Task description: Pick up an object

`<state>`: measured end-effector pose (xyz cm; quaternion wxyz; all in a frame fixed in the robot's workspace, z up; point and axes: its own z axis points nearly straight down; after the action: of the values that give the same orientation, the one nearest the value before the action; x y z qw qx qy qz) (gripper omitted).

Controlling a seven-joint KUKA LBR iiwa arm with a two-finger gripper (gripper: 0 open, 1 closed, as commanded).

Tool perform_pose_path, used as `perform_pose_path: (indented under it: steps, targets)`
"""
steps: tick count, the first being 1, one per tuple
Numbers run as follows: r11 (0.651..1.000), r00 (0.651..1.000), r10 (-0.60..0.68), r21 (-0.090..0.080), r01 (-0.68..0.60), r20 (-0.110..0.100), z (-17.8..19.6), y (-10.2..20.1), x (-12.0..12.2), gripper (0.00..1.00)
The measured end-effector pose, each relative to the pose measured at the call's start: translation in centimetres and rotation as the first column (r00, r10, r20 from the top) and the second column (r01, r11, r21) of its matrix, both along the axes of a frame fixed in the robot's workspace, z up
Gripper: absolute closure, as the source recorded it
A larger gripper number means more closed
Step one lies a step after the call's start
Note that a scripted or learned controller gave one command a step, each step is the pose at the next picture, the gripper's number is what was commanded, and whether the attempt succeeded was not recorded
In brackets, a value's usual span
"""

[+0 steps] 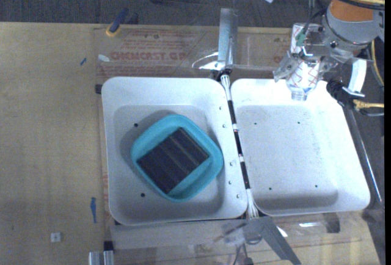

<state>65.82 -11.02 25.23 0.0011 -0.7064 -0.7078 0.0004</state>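
Camera view. Blue square container, dark ridged insert: one, resting in the left bin. Judged light, rigid plastic, smooth; take by its raised rim.
White bins: two.
Gripper: one, above the right bin's far edge; jaws' state cannot be told.

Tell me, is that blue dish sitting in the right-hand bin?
No, the blue dish sits in the left bin.
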Motion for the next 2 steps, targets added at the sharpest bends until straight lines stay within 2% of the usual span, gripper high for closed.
perform_pose_path:
  steps: [1, 2]
  targets:
    - [1.0, 1.0, 0.0, 0.0, 0.0, 0.0, 0.0, 0.0, 0.0, 0.0]
    - [0.992, 0.992, 0.123, -0.004, -0.123, -0.001, -15.0, -6.4, 0.7, 0.0]
